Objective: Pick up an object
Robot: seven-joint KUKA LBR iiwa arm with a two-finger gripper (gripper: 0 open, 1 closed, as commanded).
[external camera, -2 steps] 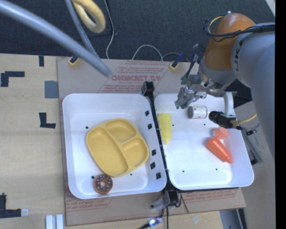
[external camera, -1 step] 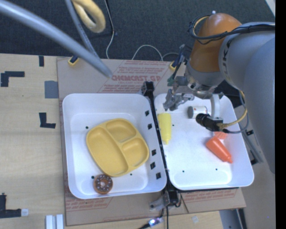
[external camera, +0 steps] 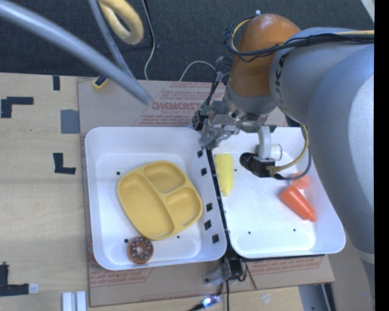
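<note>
My gripper (external camera: 209,135) hangs over the far end of the wall between the two white bins, just above the top of a yellow corn cob (external camera: 224,172) that lies in the right bin (external camera: 285,240) along its left wall. An orange carrot (external camera: 298,201) lies at the right side of that bin. In the left bin (external camera: 100,182) rests a yellow divided plate (external camera: 160,198), and a chocolate donut (external camera: 140,249) sits near the front edge. Nothing shows between the gripper's parts.
The grey arm with its orange band (external camera: 261,54) covers the upper right of the view. A grey pole (external camera: 73,42) and a yellow ring (external camera: 121,18) cross the top left. Cardboard (external camera: 170,103) lies under the bins.
</note>
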